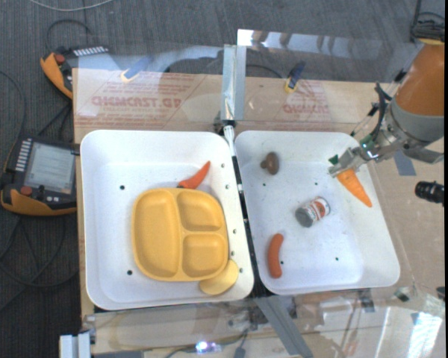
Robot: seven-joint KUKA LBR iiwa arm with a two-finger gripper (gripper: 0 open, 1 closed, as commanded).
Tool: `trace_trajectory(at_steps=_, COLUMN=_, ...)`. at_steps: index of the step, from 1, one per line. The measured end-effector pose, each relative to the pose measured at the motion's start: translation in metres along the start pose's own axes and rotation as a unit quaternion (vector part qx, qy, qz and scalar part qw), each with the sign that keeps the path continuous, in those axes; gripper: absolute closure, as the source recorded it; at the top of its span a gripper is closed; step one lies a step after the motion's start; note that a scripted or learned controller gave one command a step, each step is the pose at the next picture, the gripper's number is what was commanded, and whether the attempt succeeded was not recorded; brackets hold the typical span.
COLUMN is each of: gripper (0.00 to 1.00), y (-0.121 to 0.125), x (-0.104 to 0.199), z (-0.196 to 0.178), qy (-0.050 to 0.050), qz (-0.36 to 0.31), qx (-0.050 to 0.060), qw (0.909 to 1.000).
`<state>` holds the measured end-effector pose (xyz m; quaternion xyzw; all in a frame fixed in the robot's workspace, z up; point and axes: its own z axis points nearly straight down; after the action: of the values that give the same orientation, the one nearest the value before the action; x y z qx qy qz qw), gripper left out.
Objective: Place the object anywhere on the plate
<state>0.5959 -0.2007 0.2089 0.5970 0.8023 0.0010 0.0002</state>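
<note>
Two white bins are seen side by side on the worktop (pixel 313 99). In the left bin (pixel 104 170) lies the yellow plate (pixel 181 233), divided into three wells, with a small orange-red piece (pixel 196 177) touching its far rim and a pale yellow disc (pixel 221 280) tucked under its near right corner.

The right bin (pixel 373 263) carries a brown lump (pixel 270 162) at the far left, a small can (pixel 312 211) on its side near the middle, and a sausage (pixel 275 255) towards the near left. A carrot (pixel 354 184) with a green top lies at the far right rim, its tip pointing near and right.

The claw (pixel 356 157) is seen at the carrot's green end, touching or just above it. How far it is opened cannot be made out, nor can it be told whether anything is held.

The carrot is taken to be the task's object, since the claw is set over it. It is judged to be a light toy of hard plastic: stiff, smooth and somewhat slippery, not fragile. Because it tapers, a grip near the tip would likely be squeezed off; the thick shoulder just below the green top is the better hold, taken across its width. Its place against the bin's sloping rim may hinder one finger, and a roll is to be expected if it is nudged.
</note>
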Motion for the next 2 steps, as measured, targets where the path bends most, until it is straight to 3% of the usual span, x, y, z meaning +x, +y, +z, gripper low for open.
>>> trace_trajectory(at_steps=1, gripper=1.0, y=-0.002, x=0.106, z=0.043, qy=0.001, qz=0.053, qx=0.003, qw=0.9986)
trace_trajectory(at_steps=2, gripper=1.0, y=0.039, x=0.177, z=0.026, qy=0.0, qz=-0.13, qx=0.001, qw=0.9915)
